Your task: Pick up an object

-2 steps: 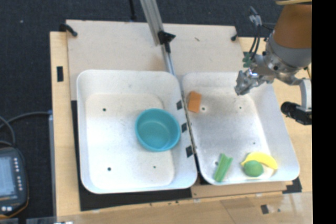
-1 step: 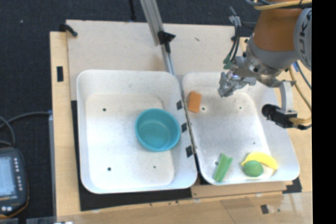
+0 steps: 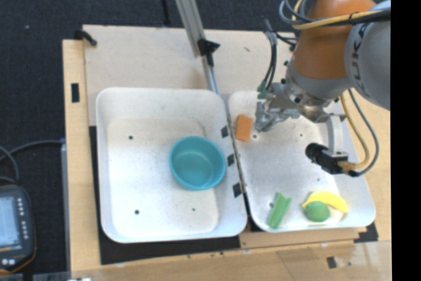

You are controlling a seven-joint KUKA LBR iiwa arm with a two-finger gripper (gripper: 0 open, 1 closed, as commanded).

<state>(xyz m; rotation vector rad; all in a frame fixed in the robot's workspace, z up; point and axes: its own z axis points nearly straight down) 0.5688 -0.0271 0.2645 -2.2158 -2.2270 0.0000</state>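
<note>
My gripper (image 3: 261, 120) hangs over the back left part of the right bin (image 3: 289, 161), just right of an orange block (image 3: 243, 128) that lies against the bin's left wall. The gripper sits beside the block, and nothing shows between its tips. A green stick (image 3: 279, 210), a green ball (image 3: 317, 212) and a yellow banana-like piece (image 3: 331, 201) lie along the front of the right bin. A blue bowl (image 3: 197, 162) stands in the left bin (image 3: 131, 161), near its right side.
A slanted metal post (image 3: 191, 10) rises behind the bins and meets the bench near their shared edge. A black cable fitting (image 3: 325, 158) hangs off the arm over the right bin. A screen device (image 3: 13, 220) sits at the far left.
</note>
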